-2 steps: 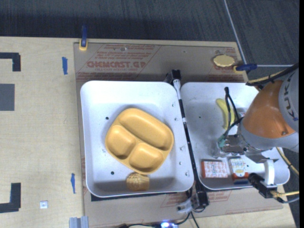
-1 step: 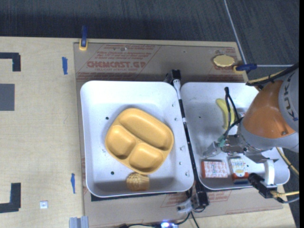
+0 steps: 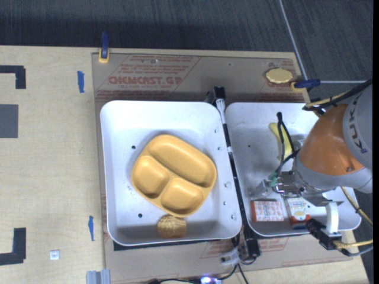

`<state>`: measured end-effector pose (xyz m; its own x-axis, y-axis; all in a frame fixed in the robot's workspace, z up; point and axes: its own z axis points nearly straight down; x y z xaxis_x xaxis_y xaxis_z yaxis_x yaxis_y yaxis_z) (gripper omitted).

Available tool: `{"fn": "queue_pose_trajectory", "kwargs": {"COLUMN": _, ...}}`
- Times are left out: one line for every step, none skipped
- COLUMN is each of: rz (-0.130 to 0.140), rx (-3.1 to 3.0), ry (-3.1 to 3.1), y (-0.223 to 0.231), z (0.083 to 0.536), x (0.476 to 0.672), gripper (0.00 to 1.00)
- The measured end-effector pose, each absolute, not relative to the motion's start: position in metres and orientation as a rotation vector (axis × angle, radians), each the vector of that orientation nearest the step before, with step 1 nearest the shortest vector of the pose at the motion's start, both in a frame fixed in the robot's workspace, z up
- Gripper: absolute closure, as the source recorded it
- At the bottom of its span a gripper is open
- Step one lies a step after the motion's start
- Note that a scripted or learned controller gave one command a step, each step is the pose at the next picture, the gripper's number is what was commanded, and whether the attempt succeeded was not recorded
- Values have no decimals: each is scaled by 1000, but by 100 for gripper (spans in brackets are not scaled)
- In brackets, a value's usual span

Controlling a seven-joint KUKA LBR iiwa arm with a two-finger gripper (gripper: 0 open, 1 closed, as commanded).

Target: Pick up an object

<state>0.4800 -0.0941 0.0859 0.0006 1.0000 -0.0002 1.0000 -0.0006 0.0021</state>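
Wooden bench (image 3: 47,176) fills the left of the scene, bare apart from dark squares and short blue tape marks that look like alignment guides for the rig. A brown cardboard sheet (image 3: 160,76) lies under both bins, likely to keep them from sliding, and its red print reads roughly "CHEMCAST GP", though the smaller lines are too blurred to make out. In the left bin (image 3: 112,158) sits a yellow divided tray (image 3: 173,173), turned at an angle with its three compartments facing up, and just below it, near the bin's front wall, rests a small tan woven-looking ball (image 3: 172,225); both lie well apart from the arm. The right bin (image 3: 249,129) holds a yellow-and-dark slender item (image 3: 280,136) near its back, and at its front two small red-and-white packets (image 3: 266,210) lie flat side by side, their print too small to read. The arm (image 3: 331,152) reaches down over this bin from the right, its orange band bearing part of the letters "KU", and the gripper (image 3: 283,185) sits low just above the packets, which makes them the likely target of the pick. Whether it is spread or closed cannot be told from this angle, and nothing can be seen held in it.
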Motion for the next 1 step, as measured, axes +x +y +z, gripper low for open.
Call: {"fn": "queue_pose_trajectory", "kwargs": {"rz": 7, "rx": 2217, "ry": 2216, "y": -94, "z": 97, "x": 482, "gripper": 100}}
